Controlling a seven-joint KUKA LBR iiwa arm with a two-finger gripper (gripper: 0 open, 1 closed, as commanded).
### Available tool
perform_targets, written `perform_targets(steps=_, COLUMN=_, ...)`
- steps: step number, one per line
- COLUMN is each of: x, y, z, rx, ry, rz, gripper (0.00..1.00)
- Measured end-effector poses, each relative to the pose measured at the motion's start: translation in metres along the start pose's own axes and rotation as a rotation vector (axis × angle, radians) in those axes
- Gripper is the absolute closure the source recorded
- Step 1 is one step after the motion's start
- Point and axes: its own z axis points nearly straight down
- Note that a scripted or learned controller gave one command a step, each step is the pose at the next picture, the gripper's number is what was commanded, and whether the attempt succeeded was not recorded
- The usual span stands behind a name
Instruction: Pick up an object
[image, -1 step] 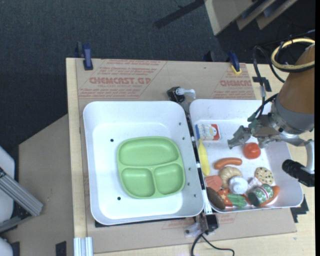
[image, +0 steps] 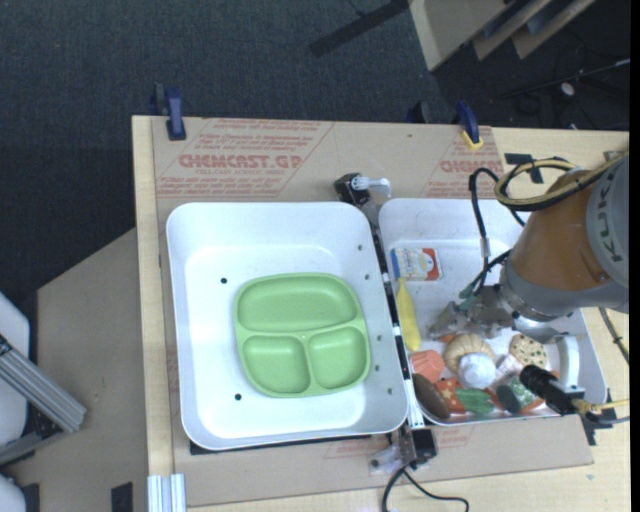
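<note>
Bench (image: 250, 160): cardboard-covered top carrying two shallow white bins side by side, held with blue clamps at the far edge.
Arm (image: 565, 250): grey with an orange band, reaching in from the right and hanging over the right bin.
Left bin (image: 200, 250): holds one thing, a green divided tray (image: 300, 332) lying flat near its middle.
Right bin (image: 440, 220): crowded toward its near end with small objects, any of which would serve as the pick.
Yellow piece (image: 405, 312): long, lying along the bin's left wall.
White packet (image: 415, 264): red and blue print, toward the far end, apart from the pile.
Pile: a round tan item (image: 466, 350), a white ball (image: 477, 371) touching it, red and green bits (image: 470, 402) below, a spotted disc (image: 526, 350) to the right.
Gripper (image: 478, 310): low among the pile's upper edge; whether it is wide or closed I cannot tell, and nothing is visibly held.
Progress: the reach into the bin looks made; grasp and lift are not yet shown, so most of the task remains.
</note>
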Motion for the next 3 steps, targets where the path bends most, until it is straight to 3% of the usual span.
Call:
perform_targets(steps=1, x=0.001, y=0.002, z=-0.018, rx=-0.011, ry=-0.002, rz=0.0, gripper=1.0)
perform_targets(steps=2, x=0.001, y=0.002, z=-0.027, rx=-0.013, ry=-0.003, rz=0.0, gripper=1.0)
perform_targets(steps=3, x=-0.024, y=0.126, z=-0.109, rx=-0.028, ry=-0.008, rz=-0.007, gripper=1.0)
